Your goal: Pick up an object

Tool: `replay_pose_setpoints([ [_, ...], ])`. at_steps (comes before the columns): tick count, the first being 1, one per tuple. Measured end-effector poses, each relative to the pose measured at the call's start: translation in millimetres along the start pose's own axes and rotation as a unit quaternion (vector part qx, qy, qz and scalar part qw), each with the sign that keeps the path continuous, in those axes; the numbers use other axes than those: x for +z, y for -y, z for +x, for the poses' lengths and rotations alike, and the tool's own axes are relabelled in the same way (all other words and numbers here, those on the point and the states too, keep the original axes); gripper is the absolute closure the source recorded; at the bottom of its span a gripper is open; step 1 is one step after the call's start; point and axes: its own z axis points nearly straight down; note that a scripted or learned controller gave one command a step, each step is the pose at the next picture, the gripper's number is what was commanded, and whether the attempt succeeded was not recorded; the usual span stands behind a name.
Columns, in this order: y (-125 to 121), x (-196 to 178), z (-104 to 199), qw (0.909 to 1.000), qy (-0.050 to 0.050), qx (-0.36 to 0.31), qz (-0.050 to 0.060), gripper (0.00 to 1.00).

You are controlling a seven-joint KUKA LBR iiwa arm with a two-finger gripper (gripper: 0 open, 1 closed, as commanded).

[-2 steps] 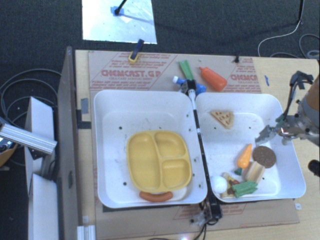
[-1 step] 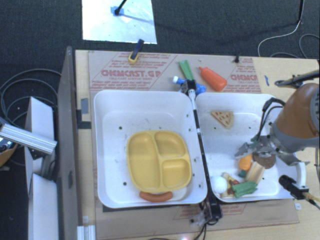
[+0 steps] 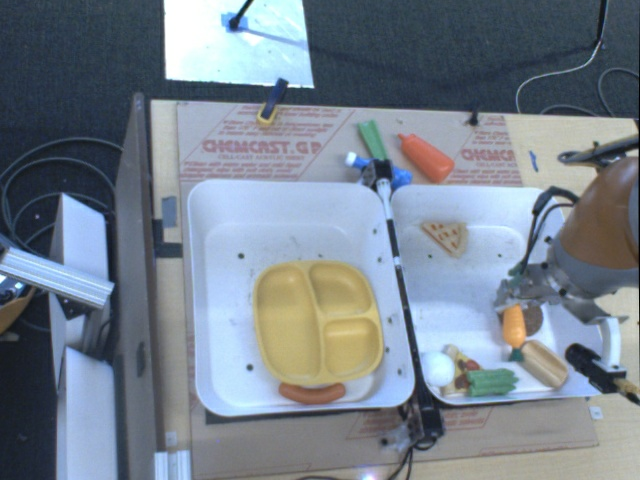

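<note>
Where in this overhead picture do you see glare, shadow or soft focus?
In the camera view, the shiny sheet on the dark floor glares nearly white; the yellow divided tray casts only a faint shadow in the left bin; the small toys beside the orange carrot look soft, without crisp edges.

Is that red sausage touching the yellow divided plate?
Touching. In the camera view the red sausage lies tight against the near rim of the yellow plate in the left bin, no white between them.
</note>
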Motion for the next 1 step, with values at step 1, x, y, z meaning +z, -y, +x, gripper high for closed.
replay_pose_setpoints([
  [1,-59.9,-70.6,69.8,1.0000,-0.004,-0.004,0.005,1.00],
])
